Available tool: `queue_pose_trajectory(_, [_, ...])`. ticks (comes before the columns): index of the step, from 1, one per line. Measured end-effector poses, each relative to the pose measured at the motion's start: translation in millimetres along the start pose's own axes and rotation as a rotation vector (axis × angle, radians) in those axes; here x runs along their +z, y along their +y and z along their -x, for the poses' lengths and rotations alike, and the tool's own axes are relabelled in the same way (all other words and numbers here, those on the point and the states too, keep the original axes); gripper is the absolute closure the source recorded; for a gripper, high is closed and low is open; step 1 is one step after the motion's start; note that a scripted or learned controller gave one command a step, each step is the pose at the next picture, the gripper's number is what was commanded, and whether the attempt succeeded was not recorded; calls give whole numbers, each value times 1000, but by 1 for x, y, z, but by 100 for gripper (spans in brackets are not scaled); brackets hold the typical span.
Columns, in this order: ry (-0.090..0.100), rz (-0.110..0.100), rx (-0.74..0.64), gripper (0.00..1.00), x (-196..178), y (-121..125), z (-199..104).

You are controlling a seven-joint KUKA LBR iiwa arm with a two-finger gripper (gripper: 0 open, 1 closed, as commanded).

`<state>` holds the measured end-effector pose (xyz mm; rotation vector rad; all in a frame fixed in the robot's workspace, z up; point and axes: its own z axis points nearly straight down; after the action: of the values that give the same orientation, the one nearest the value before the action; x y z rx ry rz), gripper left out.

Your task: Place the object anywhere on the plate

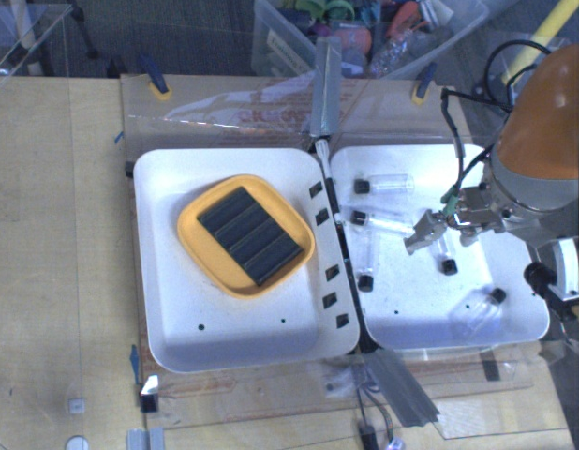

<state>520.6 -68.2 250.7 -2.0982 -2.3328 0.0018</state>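
Observation:
A yellow rounded-square plate (192, 225) lies in the left bin (168, 326). On it rests a dark ribbed rectangular block (250, 235), turned at a slant. In the right bin (514, 326) lie several clear vials with black caps, among them one (385, 186) at the back, one (381, 222) left of centre and one (482, 306) near the front right. My gripper (428, 232) hangs over the middle of the right bin, beside the centre-left vial and above a small black-capped vial (448, 262). I see nothing held in it.
A divider wall with black clips (329, 251) separates the two bins. Behind the bench stands a clear tub of colourful toys (364, 12). The arm's orange band and cables (542, 129) loom over the right bin's far right side.

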Motion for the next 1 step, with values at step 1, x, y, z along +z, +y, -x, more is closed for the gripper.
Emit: queue_pose_trajectory(1, [-1,0,2,0,45,19,19])
